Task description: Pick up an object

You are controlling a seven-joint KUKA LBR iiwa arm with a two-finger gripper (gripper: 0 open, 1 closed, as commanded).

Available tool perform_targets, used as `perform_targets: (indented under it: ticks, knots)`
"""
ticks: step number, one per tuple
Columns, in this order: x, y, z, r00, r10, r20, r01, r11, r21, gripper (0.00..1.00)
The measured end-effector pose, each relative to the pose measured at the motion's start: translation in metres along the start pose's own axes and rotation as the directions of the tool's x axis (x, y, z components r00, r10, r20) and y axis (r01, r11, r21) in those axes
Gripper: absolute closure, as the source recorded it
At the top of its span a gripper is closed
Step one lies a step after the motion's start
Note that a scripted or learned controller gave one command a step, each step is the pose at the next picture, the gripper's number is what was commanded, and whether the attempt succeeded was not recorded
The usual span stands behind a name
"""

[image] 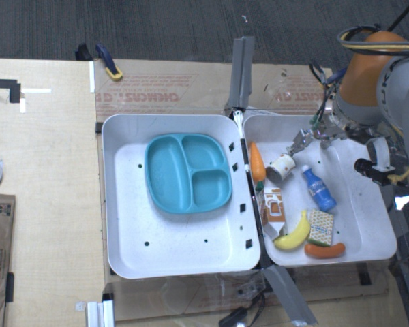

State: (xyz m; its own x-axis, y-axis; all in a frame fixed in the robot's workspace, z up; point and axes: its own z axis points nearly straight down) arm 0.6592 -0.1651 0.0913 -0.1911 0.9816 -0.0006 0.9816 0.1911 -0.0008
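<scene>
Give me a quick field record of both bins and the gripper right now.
left bin: teal divided plate
right bin: carrot, small white can, blue bottle, banana, sponge, sausage, printed carton
gripper: over the right bin's far part, just beyond the can
grip: nothing seen between the fingers

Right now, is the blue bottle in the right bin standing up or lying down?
Lying down. The blue bottle lies flat on the right bin floor, its full side showing, cap toward the far end.
</scene>
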Motion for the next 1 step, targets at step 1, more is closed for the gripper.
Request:
perform_targets:
  ticks: [1]
  knots:
    - [-0.0089,-0.0623,0.0009,1.000,0.030,-0.001,-0.030,1.000,0.001,0.00]
